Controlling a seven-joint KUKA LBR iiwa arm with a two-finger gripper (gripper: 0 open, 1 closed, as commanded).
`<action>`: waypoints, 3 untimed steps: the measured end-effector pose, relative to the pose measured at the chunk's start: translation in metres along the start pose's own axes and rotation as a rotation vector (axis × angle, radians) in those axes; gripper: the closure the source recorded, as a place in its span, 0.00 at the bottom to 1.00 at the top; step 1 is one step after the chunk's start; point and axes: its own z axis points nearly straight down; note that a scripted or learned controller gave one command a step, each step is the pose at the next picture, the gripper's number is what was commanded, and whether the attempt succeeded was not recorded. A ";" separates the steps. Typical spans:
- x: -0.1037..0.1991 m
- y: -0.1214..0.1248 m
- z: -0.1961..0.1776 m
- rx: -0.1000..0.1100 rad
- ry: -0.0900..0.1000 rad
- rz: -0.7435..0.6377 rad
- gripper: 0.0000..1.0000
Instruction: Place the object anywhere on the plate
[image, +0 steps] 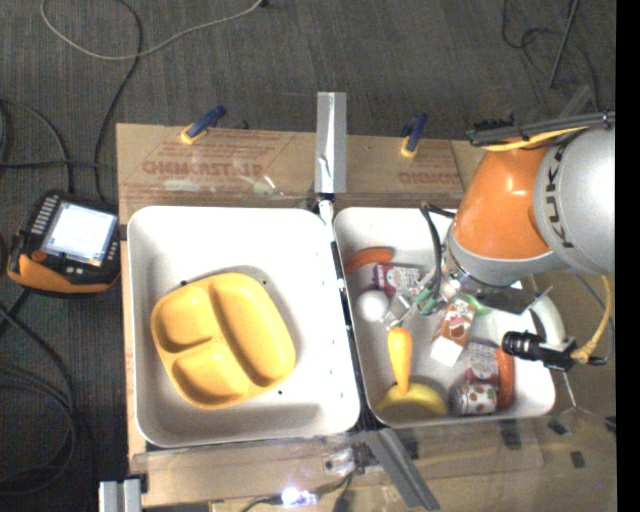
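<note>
Clutter is the chief hazard: the right bin (545, 395) holds a crowd of toy foods packed close, among them an orange carrot (399, 357) lying upright in the view, a yellow lemon-like piece (412, 401) touching its lower end, a white egg (372, 304) just beside its top, a small can (474, 398) and a few printed packets (456, 322); which of these is the object to be moved cannot be judged from the task alone. The gripper (428, 297) hangs low over the middle of that bin, near the egg and the carrot's top; the wrist and its cabling hide the tips, so how wide it stands, and whether anything is in it, cannot be told. The yellow divided plate (222, 336) lies in the left bin (140, 250), well apart from the gripper, with nothing on it; the placing is not yet done.

From here a close could catch two pieces at once, or nudge the round egg aside; a loose hold on the smooth tapered carrot could let it slip on the way across the ridge between the bins; a release too near the plate's rim could send a round piece rolling off into the bin.
</note>
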 end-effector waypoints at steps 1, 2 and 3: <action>0.086 0.022 -0.052 -0.004 0.001 -0.194 1.00; 0.087 0.096 -0.013 -0.003 0.000 -0.314 1.00; 0.143 0.149 -0.027 -0.004 0.001 -0.299 1.00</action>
